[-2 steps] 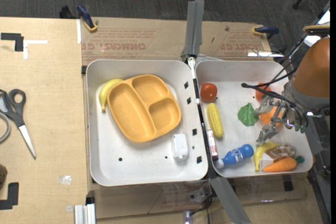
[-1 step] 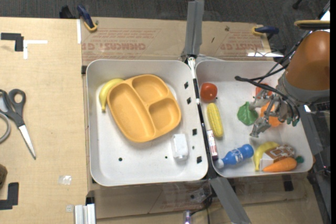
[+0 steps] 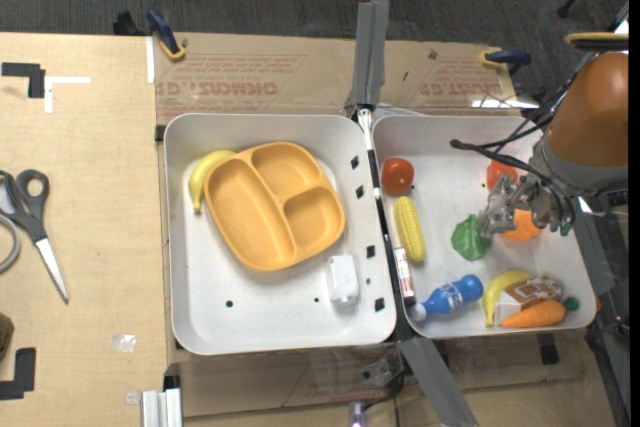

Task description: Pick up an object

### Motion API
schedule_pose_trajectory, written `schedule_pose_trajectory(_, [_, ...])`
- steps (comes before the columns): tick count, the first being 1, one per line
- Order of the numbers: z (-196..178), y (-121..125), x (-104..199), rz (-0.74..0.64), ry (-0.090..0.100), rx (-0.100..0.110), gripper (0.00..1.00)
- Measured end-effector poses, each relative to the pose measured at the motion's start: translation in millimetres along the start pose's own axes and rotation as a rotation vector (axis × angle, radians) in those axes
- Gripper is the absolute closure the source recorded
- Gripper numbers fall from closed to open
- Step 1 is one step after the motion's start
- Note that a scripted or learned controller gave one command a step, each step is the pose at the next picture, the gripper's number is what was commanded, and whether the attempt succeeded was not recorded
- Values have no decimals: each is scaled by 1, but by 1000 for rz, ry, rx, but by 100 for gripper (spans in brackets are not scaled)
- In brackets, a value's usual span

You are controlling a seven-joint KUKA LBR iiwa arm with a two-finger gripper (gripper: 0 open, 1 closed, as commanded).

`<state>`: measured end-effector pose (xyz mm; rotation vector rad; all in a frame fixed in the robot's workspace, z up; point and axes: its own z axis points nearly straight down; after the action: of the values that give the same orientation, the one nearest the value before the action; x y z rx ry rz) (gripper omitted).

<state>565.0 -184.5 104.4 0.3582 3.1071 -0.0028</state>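
My gripper (image 3: 503,213) hangs low over the right bin (image 3: 440,140), near its right side. Just to its left and below lies a green toy vegetable (image 3: 466,239). An orange round object (image 3: 522,227) sits right beside the gripper, partly hidden by it. A red piece (image 3: 499,176) shows just above the gripper. The same bin also holds a red tomato (image 3: 397,175), a yellow corn cob (image 3: 410,229), a blue bottle (image 3: 451,296), a small banana (image 3: 499,288), a carrot (image 3: 534,315) and a brown and white box (image 3: 529,292).
The left bin (image 3: 200,315) holds a yellow divided plate (image 3: 275,205), a banana (image 3: 205,177) against the plate's left rim and a small white object (image 3: 343,279). Scissors (image 3: 35,225) lie on the bench at far left. The arm's orange band (image 3: 595,110) rises over the right bin's far right corner.
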Motion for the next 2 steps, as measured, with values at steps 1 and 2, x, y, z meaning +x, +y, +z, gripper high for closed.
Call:
schedule_pose_trajectory(1, [0,0,0,0,1,0,0])
schedule_pose_trajectory(2, [11,5,-2,88,9,0,0])
